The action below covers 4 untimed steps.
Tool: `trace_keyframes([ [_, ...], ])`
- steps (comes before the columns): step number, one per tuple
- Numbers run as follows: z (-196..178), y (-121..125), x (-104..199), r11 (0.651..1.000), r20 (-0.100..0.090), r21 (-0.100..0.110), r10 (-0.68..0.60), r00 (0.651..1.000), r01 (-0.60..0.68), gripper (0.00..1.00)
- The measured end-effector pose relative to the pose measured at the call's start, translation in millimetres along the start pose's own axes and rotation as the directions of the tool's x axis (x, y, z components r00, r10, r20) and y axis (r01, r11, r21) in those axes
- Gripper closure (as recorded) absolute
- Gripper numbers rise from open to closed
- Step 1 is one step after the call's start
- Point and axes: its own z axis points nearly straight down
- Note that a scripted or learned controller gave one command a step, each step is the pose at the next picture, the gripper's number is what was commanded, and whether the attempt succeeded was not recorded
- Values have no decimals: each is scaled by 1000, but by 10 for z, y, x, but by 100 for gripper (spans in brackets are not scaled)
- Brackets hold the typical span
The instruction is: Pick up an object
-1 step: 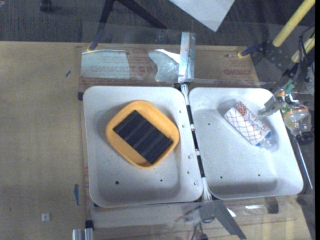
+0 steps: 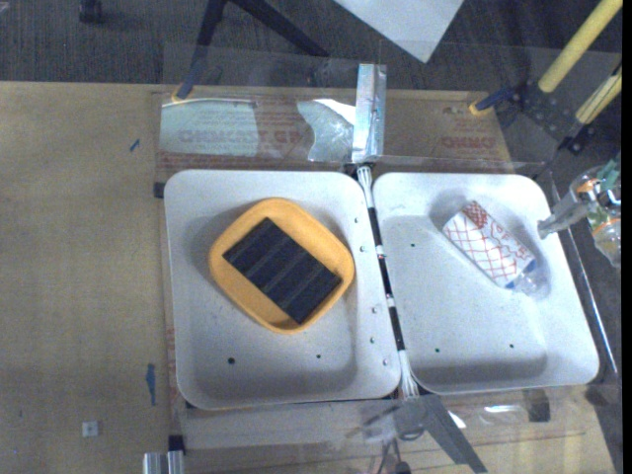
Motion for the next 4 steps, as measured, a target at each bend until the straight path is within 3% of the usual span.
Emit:
trace_keyframes([
  [1,1337,981,248,992,-3,3,-124,992,124,0],
  [2,2021,1185,460,965,-1,-1,-263,965,263,0],
  [3,1794,1417,856,894,0,-2,-448,894,448,0],
  [4,2101,1399,570,872,-17,4,-489,872,489,0],
])
